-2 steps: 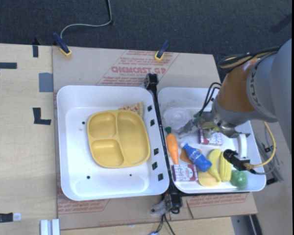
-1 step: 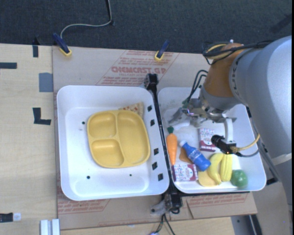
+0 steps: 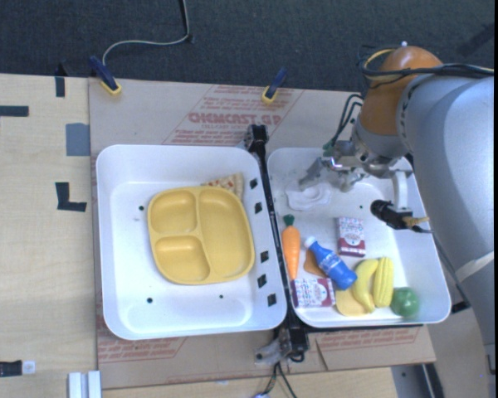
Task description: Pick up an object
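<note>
hovering over the far end of the right bin (image 3: 438,282), the gripper (image 3: 336,166) sits low above a small white object (image 3: 307,196) lying on the bin floor. nothing is lifted: every item in view rests on a bin floor, so the pick is judged not yet made and the whole lift remains to do.

candidates, right bin: the white object just under and in front of the gripper; a carrot (image 3: 291,251) along the left wall; a blue bottle (image 3: 332,264) near the middle; a small red-and-white carton (image 3: 351,235) to its right; a second carton (image 3: 313,292) at the near edge; a yellow banana bunch (image 3: 372,283); a green ball (image 3: 405,302) in the near right corner. the near-end items crowd and touch each other; the white object lies apart from them.

left bin (image 3: 108,247): a yellow divided tray (image 3: 201,233), with something tan poking out behind its far edge, too hidden to name.

hand state: the gripper reads as dark metal pieces splayed above the white object, but the slant and blur hide the finger gap, so cannot tell how wide it stands. no object visibly sits between them. contact with the white object cannot be confirmed; it looks near, possibly touching.
</note>
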Controlling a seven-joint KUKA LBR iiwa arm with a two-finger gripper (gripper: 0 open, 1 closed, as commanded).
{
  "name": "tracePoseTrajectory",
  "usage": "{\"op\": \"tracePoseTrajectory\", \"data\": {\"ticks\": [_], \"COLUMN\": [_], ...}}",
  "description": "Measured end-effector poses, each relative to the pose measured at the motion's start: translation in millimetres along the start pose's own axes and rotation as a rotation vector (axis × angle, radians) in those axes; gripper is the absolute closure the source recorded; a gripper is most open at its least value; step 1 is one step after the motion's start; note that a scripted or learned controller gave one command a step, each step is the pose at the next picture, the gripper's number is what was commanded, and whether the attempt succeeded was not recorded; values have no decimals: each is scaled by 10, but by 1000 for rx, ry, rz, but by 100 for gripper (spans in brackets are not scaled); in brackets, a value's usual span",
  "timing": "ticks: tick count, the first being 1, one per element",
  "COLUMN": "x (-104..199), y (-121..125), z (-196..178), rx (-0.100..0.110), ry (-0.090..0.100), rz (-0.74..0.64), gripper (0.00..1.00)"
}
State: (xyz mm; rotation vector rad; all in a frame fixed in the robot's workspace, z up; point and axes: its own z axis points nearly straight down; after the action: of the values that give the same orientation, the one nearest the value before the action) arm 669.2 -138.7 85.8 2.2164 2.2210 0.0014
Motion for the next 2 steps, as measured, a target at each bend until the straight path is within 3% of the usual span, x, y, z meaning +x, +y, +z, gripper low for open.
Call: {"op": "tracePoseTrajectory", "data": {"ticks": [1, 2], "x": [358, 261], "y": [-5, -5], "z": [6, 4], "rx": [2, 2], "ry": [1, -1], "rz": [0, 1], "gripper": [0, 0]}}
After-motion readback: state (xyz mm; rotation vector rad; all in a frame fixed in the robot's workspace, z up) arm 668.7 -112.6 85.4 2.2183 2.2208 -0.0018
